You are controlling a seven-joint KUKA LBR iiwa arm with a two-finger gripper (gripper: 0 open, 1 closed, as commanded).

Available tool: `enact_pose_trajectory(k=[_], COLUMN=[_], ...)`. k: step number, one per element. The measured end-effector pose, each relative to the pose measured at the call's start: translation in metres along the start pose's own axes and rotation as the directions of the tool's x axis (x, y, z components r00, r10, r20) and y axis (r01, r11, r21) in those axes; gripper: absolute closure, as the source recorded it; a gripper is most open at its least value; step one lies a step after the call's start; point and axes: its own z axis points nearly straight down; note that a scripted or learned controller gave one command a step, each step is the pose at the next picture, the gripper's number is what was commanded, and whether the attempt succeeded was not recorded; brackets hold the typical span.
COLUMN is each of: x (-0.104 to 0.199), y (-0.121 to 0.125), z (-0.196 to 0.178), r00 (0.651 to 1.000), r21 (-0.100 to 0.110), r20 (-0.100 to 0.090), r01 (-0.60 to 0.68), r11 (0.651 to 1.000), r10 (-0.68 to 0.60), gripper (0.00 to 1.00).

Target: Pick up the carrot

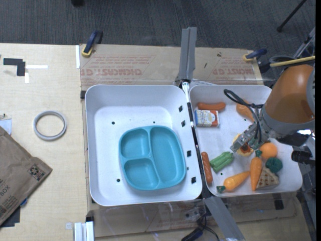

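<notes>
The carrot, orange with a small green top, lies in the right bin near its front right, pointing toward the front edge. My gripper hangs low over the middle of that bin, just up and left of the carrot's green end and apart from the carrot's body. A small red and yellow piece shows right under the gripper's tip. The grey wrist and the orange band cover the bin's back right part.
Crowding the carrot are an orange fruit, a dark green piece, a waffle wedge and a yellow-orange vegetable. Further left lie a green pickle, a hot dog, a carton and a sausage. The left bin holds a blue divided plate.
</notes>
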Motion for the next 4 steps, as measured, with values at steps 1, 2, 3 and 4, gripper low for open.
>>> enact_pose_trajectory(k=[1,2,3,4], x=[0.000,-0.074,-0.050,-0.025], y=[0.000,-0.016,-0.038,-0.076], z=[0.000,-0.024,0.008,0.011], r00=[1.000,0.994,1.000,0.986], r21=[0.000,0.008,-0.020,-0.015], r20=[0.000,-0.013,-0.019,-0.019], r01=[0.000,0.104,0.004,0.164], r11=[1.000,0.995,1.000,0.986], r10=[0.000,-0.104,-0.005,-0.164], gripper=[0.00,0.00,0.00,0.00])
